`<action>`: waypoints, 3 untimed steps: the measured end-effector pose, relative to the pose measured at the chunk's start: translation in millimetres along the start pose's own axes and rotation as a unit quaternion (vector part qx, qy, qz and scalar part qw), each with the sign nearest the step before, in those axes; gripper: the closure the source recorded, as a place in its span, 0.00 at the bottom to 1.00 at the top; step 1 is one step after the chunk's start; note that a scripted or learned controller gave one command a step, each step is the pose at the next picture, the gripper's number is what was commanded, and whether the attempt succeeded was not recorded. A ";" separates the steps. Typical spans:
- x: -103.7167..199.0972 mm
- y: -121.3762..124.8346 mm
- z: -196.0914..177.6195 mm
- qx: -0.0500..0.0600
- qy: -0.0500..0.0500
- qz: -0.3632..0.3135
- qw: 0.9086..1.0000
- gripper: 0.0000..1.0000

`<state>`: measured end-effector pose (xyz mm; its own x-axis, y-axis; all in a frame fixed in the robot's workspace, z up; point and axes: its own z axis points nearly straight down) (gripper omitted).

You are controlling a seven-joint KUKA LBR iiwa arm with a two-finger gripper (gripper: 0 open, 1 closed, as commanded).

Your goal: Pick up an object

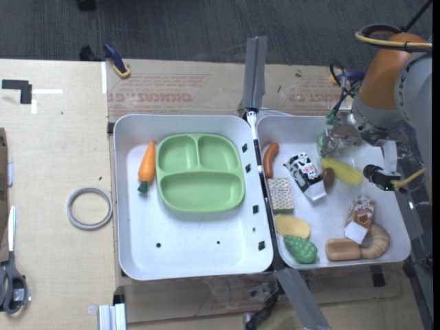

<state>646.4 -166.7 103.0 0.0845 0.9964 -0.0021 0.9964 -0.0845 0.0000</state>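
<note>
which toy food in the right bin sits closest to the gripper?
The yellow corn cob, lying just below the gripper near the bin's back. The green pickle and croissant lie toward the front edge.

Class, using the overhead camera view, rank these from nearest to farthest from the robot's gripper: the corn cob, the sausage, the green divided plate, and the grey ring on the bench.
Measured from the gripper:
1. Corn cob, just below it in the right bin.
2. Sausage, at that bin's left wall.
3. Green divided plate, in the left bin.
4. Grey ring, on the bench, far left.
</note>
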 end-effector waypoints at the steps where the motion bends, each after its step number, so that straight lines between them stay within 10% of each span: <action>1: 0.0 0.3 -0.3 -0.001 0.000 0.000 1.000 0.00; 2: -1.2 -0.9 -9.3 0.003 0.000 0.000 1.000 1.00; 3: -1.1 -0.9 -9.2 0.003 0.000 0.000 1.000 0.00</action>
<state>645.4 -167.6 112.2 0.0845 0.9964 -0.0029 0.9964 -0.0845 -0.0056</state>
